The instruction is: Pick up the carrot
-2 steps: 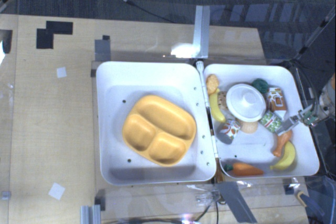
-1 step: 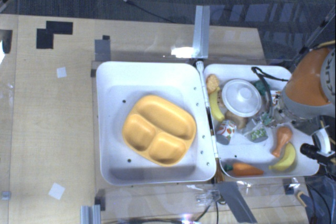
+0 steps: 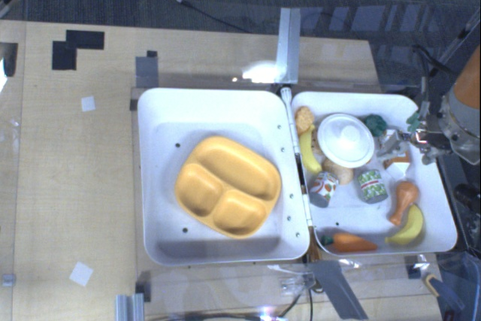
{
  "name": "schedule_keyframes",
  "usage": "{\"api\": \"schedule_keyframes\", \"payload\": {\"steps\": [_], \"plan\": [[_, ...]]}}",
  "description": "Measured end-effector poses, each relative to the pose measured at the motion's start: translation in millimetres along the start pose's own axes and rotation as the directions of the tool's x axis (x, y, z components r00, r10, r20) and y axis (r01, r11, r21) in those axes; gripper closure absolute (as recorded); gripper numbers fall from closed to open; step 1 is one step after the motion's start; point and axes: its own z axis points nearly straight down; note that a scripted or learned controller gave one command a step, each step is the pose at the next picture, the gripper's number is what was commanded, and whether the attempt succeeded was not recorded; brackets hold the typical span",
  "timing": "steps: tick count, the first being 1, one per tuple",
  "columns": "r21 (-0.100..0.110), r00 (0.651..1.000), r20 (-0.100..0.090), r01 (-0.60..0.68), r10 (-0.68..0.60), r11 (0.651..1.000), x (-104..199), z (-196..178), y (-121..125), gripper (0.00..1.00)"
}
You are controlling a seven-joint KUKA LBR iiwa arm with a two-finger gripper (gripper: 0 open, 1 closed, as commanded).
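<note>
Orange carrot (image 3: 353, 242) lies flat along the right bin's (image 3: 443, 237) 6 o'clock wall, probably rolled there, while the pincer (image 3: 422, 136) hovers near 3 o'clock, its opening I cannot tell.

Grey arm (image 3: 460, 120) with an orange band (image 3: 467, 83) and dark cables.

No text, brand or number could be read. The small green-and-white patterned can (image 3: 372, 186) and the red, white and grey can (image 3: 324, 188) at the middle of the right bin carried label markings too small to make out.
</note>
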Motion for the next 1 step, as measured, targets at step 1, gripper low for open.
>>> {"api": "schedule_keyframes", "payload": {"steps": [1], "plan": [[0.011,0.98,-0.001,-0.199,0.199,0.98,6.2,118.2,-35.4,0.0]]}}
